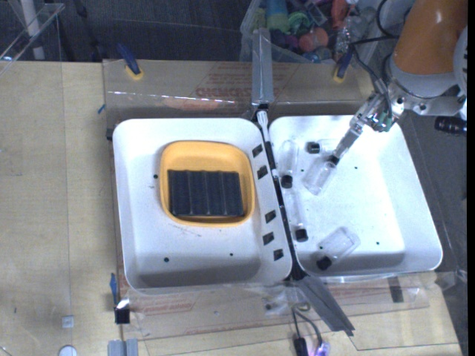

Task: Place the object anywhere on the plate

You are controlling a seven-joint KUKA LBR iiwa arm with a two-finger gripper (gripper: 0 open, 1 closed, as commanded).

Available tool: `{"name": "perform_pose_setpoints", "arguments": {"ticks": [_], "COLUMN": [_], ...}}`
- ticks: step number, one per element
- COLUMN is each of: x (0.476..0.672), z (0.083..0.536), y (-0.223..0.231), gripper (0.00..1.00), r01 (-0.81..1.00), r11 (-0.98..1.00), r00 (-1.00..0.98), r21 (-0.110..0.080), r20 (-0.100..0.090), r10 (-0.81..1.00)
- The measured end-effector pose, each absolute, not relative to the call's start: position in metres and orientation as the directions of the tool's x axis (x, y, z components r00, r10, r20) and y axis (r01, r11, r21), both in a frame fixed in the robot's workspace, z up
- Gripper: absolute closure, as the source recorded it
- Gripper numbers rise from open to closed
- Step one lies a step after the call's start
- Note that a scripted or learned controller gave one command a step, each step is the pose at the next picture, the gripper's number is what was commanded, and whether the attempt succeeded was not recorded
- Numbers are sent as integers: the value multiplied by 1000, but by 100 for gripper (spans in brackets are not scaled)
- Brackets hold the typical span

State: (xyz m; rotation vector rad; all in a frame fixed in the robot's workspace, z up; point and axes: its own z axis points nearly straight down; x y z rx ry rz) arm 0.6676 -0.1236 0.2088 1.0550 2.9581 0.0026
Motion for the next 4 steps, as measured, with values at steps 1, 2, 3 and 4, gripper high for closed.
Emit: {"name": "perform_pose_setpoints", "arguments": {"ticks": [1,2,3,4], "x": [653,653,653,661], "z": [231,231,231,224], "y": [-96,-97,-97,-57], "gripper": [0,0,0,0], "r01": [389,389,389,168], "r11": [921,921,921,986], "r00": [-921,-921,-921,-986], "r21": [2,2,2,2], "r20": [-2,-1,-2,-2], "r10": [389,389,389,168]}}
